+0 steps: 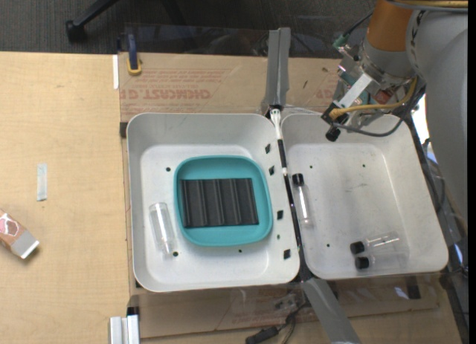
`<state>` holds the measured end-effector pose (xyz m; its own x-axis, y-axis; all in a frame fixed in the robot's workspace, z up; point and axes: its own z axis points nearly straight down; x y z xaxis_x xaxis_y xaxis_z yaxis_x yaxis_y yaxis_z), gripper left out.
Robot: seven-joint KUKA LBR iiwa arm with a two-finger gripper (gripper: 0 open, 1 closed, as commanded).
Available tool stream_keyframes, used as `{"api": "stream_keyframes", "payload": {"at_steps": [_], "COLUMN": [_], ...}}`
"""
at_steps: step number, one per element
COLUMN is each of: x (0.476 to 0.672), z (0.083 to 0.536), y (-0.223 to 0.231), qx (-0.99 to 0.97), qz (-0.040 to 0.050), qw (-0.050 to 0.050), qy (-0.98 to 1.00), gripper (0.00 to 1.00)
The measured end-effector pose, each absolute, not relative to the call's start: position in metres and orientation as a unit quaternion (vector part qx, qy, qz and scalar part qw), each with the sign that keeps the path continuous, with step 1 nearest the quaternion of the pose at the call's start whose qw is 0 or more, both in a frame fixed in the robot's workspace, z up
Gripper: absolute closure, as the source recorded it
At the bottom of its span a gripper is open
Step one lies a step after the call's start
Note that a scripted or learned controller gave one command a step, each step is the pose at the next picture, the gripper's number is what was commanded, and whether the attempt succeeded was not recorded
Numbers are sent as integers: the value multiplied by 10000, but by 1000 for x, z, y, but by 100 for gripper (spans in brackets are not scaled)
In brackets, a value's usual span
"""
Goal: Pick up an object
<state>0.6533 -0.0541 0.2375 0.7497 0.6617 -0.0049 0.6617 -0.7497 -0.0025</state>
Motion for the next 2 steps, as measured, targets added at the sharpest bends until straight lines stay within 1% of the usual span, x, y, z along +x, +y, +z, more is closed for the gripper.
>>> {"api": "stream_keyframes", "payload": {"at_steps": [1,2], "x": [650,653], "z": [252,251], "y": [-24,-13], "qx": [-9339,-9390], "qz": [20,20], "qw": [4,3], "qy": [-3577,-3439], "gripper": [100,100]}}
